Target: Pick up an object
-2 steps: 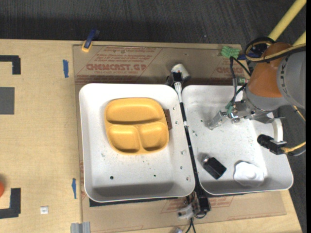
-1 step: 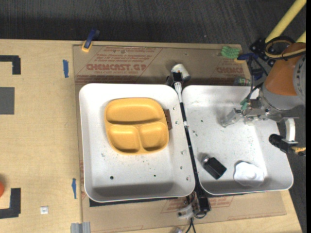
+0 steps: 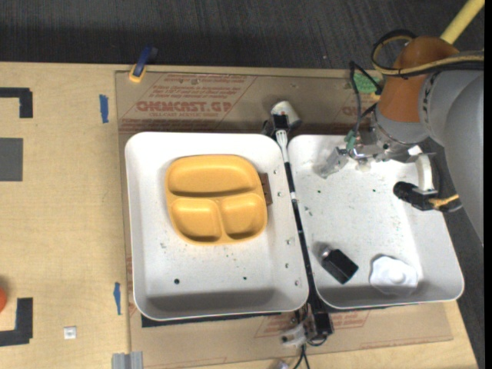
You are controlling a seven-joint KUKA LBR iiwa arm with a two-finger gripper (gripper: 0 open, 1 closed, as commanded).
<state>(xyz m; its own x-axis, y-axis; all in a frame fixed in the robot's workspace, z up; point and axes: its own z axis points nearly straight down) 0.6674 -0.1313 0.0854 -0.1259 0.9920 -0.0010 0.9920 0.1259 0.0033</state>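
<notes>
Yellow-orange plastic catches the eye first: a three-compartment tray [image 3: 217, 198] lies flat in the left bin [image 3: 146, 229], turned a little off square, near the bin's middle. In the right bin [image 3: 438, 283] a small black block [image 3: 338, 264] lies near the front edge, tilted, and just beside it in the front right corner is a white, rounded object [image 3: 394, 272] whose shape is hard to make out against the white floor. The arm [image 3: 430, 91], grey with its orange band, leans in from the right over the back of that bin, and the gripper [image 3: 336, 162] hangs low at the bin's back left area, well apart from both small objects; I cannot tell how it is set, and nothing shows in its grasp.
</notes>
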